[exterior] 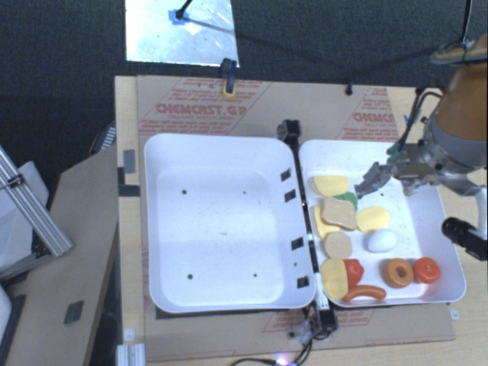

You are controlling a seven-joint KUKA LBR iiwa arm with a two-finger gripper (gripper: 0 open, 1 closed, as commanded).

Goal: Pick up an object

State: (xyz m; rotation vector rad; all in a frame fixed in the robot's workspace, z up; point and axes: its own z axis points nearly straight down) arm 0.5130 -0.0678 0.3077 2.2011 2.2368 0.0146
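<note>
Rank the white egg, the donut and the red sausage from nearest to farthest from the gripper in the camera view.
Measured from the gripper, above the right bin's upper middle:
1. White egg, mid-bin, just below the gripper.
2. Donut, lower right of the bin.
3. Red sausage, along the bin's bottom edge.

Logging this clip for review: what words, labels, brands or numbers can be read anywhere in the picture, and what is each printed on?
"CHEMCAST GP", red print on the brown sheet under the bins, upper left; reads roughly so, slightly blurred.
The same red print repeats at the sheet's upper right and along the front edge, too cut off or blurred to read.
No readable text on the white bins, the food pieces or the pincer.
</note>
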